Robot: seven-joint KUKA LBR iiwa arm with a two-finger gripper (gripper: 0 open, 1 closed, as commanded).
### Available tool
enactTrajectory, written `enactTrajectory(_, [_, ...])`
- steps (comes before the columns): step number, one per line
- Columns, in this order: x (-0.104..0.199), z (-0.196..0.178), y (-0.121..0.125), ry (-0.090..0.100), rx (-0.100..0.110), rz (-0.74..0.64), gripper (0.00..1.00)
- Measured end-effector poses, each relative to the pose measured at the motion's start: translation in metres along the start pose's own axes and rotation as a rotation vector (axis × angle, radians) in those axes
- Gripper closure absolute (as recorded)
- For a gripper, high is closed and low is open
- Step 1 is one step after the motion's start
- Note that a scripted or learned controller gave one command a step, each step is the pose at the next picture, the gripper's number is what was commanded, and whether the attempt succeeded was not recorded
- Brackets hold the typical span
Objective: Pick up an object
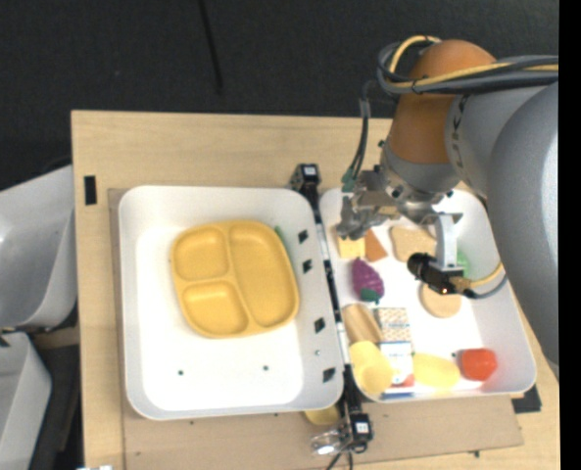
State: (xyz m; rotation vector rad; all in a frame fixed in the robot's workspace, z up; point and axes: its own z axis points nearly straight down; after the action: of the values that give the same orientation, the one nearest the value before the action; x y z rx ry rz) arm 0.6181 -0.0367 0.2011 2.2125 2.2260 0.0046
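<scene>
- Step: reach; gripper [361,225] low over right bin [506,336], far-left corner. Finger state: cannot tell.
- Nearest item: orange wedge [373,247], just beside the gripper; none seen held.
- Next: settle on one item, close, lift.
- Count, right bin: grapes [368,279] 1; tomato [478,363] 1; carton [394,328] 1; lemon [434,370] 1.
- Left bin [153,360]: yellow tray [235,277] 1, three compartments.

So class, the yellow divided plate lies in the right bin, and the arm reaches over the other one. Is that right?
Not quite. The camera view shows the plate in the left bin; the arm reaches over the other, the right bin.
</scene>
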Motion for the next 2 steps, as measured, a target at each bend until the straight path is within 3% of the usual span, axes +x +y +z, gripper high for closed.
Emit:
enactTrajectory(1, [0.0618,0.0034,-0.0440,0.001,0.011,0.000,1.00])
enactTrajectory(2, [0.0578,0.0033,-0.0424,-0.001,0.009,0.005,0.00])
